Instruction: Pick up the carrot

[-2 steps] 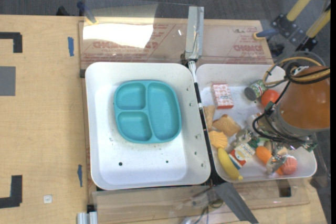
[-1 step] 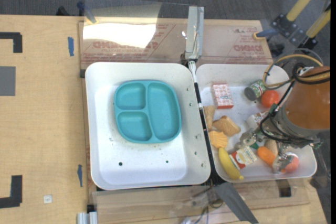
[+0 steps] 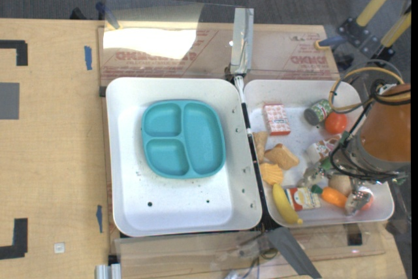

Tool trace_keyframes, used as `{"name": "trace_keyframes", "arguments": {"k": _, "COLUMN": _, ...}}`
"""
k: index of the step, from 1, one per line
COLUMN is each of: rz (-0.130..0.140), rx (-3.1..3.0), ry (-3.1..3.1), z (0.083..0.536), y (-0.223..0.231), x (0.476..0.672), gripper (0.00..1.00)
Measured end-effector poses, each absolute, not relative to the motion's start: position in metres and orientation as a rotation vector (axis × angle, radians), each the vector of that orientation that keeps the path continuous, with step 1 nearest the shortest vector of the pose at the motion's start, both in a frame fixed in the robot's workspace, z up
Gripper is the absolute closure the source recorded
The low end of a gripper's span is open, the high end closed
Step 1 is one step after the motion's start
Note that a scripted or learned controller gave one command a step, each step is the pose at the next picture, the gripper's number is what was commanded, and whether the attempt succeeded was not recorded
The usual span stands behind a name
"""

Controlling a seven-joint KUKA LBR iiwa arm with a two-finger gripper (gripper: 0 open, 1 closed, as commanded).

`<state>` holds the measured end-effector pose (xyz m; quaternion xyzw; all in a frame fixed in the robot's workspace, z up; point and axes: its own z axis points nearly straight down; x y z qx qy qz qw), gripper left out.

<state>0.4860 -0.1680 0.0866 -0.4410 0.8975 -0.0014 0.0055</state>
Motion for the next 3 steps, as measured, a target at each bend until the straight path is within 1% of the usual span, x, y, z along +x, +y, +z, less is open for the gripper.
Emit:
{"name": "trace_keyframes", "arguments": {"k": 1, "rz": -0.007, "rx": -1.329, "ry": 2.839, "z": 0.087, "y": -0.159, "x": 0.485, "gripper": 0.00}}
{"name": "trace_keyframes", "arguments": {"k": 2, "rz": -0.027, "rx": -2.438, "ry": 1.947, "z": 0.090, "y": -0.144, "x": 0.502, "gripper": 0.00}}
{"name": "trace_keyframes", "arguments": {"k": 3, "rz": -0.012, "rx": -2.496, "ry": 1.893, "z": 0.087, "y": -0.120, "x": 0.483, "gripper": 0.00}}
